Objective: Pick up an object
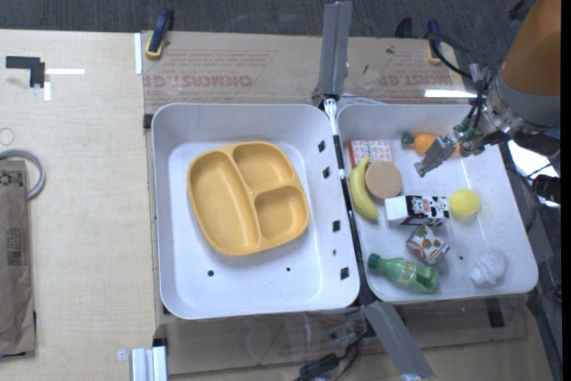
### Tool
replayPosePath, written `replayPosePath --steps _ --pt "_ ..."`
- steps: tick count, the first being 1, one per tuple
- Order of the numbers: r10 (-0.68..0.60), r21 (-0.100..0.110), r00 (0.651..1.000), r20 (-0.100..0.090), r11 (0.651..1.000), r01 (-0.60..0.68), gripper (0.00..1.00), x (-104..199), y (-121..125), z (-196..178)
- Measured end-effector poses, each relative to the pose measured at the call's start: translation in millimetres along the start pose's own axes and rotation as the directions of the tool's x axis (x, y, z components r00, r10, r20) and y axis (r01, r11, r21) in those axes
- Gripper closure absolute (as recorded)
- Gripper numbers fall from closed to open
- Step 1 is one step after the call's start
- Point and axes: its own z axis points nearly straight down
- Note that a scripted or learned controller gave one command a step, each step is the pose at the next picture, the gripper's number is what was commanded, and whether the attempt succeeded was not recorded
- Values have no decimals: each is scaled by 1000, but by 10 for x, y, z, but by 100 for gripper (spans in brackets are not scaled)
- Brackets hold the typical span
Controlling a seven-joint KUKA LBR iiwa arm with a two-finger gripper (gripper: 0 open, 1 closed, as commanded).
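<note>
grey arm, tool angled down-left

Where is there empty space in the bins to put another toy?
The left bin has bare floor around the yellow divided plate, widest along its near edge. The right bin is crowded: banana, green bottle, yellow ball. Its only bare patch lies between the ball and the far right wall.
</note>
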Motion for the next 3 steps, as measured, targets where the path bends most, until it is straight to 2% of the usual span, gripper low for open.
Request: replayPosePath --steps 1,2,3 --pt "59 0 998 0 998 -59 0 -453 775 145" --pt "-50 1 999 -1 999 50 0 -535 539 524" --pt "-217 -1 976 0 976 217 0 -797 245 1433"
